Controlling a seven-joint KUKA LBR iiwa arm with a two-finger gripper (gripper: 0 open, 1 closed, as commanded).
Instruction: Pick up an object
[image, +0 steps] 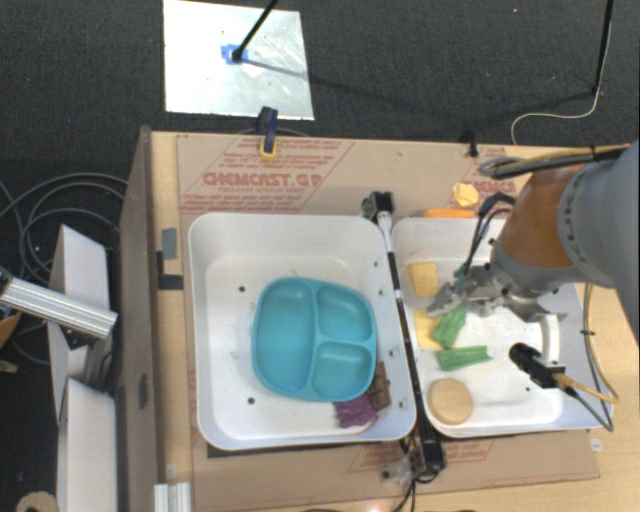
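Observation:
My gripper (447, 298) hangs low in the right bin (500, 418), near its left wall, with the grey arm and orange band behind it to the right. Just below the gripper lies a green stick-shaped piece (450, 326), tilted, touching or nearly touching it. A second green piece (464, 356) lies flat below that. A pale yellow square (424, 277) sits above the gripper and a yellow slice (427, 337) lies to the left of the green pieces. A tan round disc (450, 401) rests at the bin's front left. Nothing shows between the fingers.
The left bin (225, 260) holds a blue divided plate (315, 338), with a purple lump (353, 412) and a brown piece (381, 388) at its lower right edge. An orange piece (449, 212) lies at the right bin's far rim. A ridge (397, 290) separates the bins.

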